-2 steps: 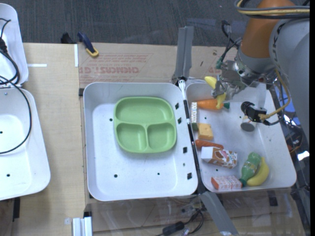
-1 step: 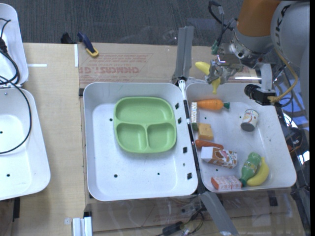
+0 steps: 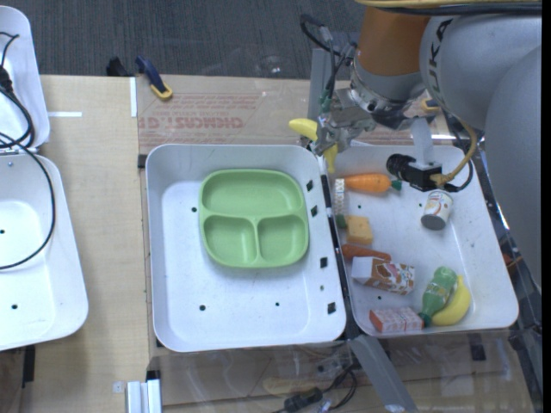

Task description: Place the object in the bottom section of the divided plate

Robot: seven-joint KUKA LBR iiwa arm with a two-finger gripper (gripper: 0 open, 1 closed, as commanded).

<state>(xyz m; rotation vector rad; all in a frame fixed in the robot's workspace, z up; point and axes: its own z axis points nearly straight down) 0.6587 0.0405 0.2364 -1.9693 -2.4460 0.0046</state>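
Position of pincer (image 3: 326, 147): at the end of the grey arm (image 3: 491, 50), over the far end of the wall shared by the two white bins. State of pincer: cannot tell whether spread or pressed together. Just left of pincer: small yellow curved item (image 3: 303, 127), above the far rim of the bins; pinched or merely beside, cannot tell. In left bin (image 3: 164, 265), on its floor toward the far side: green divided plate (image 3: 254, 194), lying flat, with one wide section on the far side and two smaller sections side by side on the near side. In right bin (image 3: 405, 239): carrot (image 3: 366, 183) at the far left, lying across; white cup (image 3: 436, 209) to its right, tilted; yellow block (image 3: 358, 229) close to the left wall; red-and-white carton (image 3: 392, 275) near the middle; orange carton (image 3: 396, 319) at the near wall; green bottle (image 3: 439, 288) and banana (image 3: 458, 304) touching each other at the near right corner. On bench (image 3: 86, 144), beyond the bins: brown cardboard sheet (image 3: 224, 114) with red print, and blue-and-yellow clamp (image 3: 153, 78) at its far left.
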